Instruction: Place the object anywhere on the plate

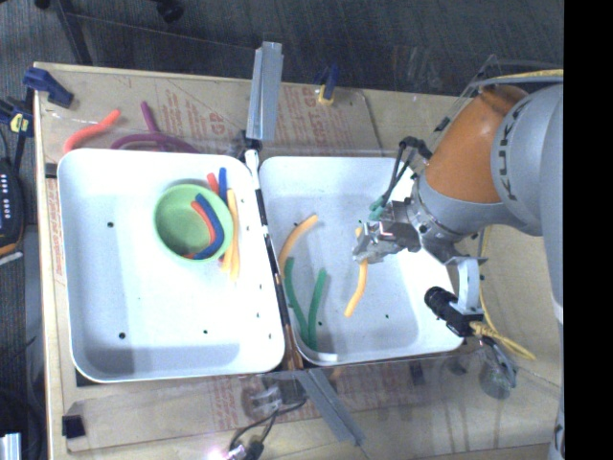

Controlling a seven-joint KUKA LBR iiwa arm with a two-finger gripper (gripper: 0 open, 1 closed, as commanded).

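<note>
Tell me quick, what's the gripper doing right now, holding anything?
Gripper: over the right bin, right above the yellow strip; open or closed cannot be told, and no grasp is visible.

Single fixed camera above the pale wooden bench (144,405), looking down at a slant from moderate height. Both shallow white plastic bins (96,343) lie side by side within the frame, dark floor beyond the bench's far edge; the grey, orange-banded arm (498,161) enters right of the bins
</note>
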